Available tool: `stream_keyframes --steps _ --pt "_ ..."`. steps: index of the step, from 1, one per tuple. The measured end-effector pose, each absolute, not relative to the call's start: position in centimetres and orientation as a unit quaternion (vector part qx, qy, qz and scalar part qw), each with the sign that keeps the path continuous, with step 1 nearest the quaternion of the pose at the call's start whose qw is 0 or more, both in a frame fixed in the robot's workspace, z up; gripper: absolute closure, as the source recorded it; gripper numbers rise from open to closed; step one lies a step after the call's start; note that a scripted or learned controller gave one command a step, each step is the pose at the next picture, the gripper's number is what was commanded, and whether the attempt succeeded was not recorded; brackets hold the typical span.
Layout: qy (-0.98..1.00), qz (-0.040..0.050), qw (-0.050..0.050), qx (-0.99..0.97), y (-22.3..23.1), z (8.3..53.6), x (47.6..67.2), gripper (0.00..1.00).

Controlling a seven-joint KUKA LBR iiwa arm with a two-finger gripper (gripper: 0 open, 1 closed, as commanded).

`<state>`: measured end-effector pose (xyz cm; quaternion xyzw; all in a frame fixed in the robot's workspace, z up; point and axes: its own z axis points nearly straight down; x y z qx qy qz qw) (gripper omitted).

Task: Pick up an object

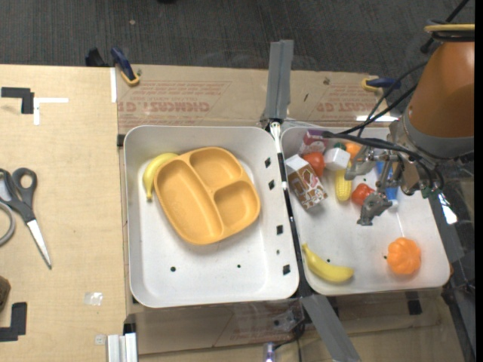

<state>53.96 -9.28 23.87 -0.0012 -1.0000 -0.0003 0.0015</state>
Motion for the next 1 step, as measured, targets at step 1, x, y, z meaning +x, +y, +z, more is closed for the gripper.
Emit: stream_keyframes --steps 1 --pt "-1.000 0.0000 0.000 -0.025 -10.48 10.78 56.21 0.00"
